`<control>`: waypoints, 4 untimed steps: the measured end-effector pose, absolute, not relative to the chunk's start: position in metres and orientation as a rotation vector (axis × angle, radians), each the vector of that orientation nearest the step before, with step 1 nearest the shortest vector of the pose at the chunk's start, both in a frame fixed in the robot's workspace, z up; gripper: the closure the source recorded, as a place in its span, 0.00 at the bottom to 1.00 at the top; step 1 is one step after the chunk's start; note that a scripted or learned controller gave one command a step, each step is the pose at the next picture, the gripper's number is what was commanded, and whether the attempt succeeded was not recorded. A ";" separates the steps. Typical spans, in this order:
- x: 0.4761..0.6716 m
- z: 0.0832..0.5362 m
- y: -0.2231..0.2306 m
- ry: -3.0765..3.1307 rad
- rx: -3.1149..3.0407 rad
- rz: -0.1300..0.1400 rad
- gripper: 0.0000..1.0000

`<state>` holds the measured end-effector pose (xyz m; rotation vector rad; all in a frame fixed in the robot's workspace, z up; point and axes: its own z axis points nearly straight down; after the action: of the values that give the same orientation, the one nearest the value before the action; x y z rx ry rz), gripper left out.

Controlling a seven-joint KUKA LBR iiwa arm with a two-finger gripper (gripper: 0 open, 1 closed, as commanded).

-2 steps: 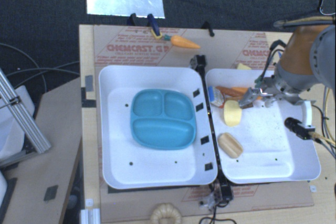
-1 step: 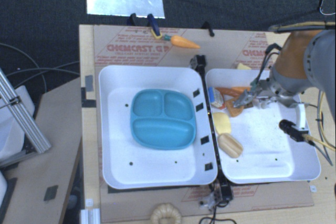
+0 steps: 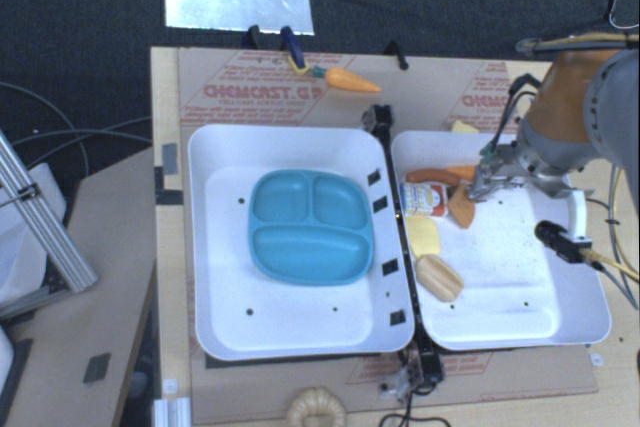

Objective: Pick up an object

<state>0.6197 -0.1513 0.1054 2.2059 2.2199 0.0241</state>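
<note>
camera view | arm (image 3: 590,105) reaches from right, bent down | pincer (image 3: 484,183) over right bin (image 3: 500,305) | finger state unclear

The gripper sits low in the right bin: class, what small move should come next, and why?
Probably a short lift straight up to test the grasp. The gripper is down among the toy food in the right bin, right at the brown piece beside the sausage. Whether it holds anything cannot be seen.
</note>
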 end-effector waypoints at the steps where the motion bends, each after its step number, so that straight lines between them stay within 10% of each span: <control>1: 0.626 0.164 -0.160 2.222 2.211 0.006 1.00; 4: 0.619 0.226 -0.058 2.231 2.210 0.005 1.00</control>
<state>0.6186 -0.0583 0.2263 2.2098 2.2313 0.0049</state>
